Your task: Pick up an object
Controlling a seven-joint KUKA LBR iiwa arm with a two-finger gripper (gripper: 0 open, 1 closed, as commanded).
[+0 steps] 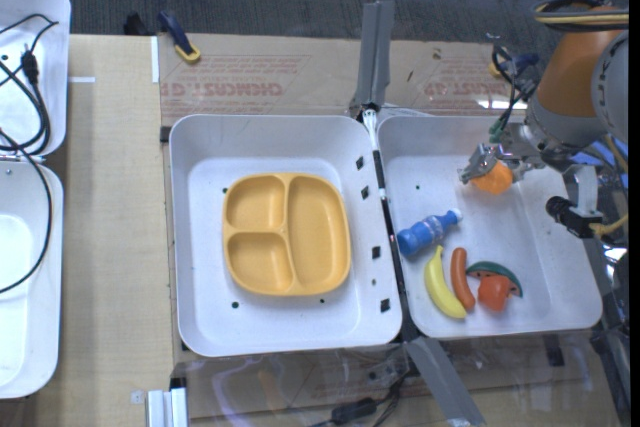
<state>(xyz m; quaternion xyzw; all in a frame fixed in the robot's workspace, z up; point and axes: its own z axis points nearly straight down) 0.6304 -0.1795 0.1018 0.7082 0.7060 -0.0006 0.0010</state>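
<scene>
With the end effector (487, 165) seemingly clamped on the orange fruit (493, 178) at the right bin's (560, 315) far side, lift straight, slowly, keeping grip centred.

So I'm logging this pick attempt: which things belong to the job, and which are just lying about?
In the job:
gripper
orange, between its fingers

Lying about:
blue bottle
banana
sausage
tomato
yellow plate
blue clamp
</scene>
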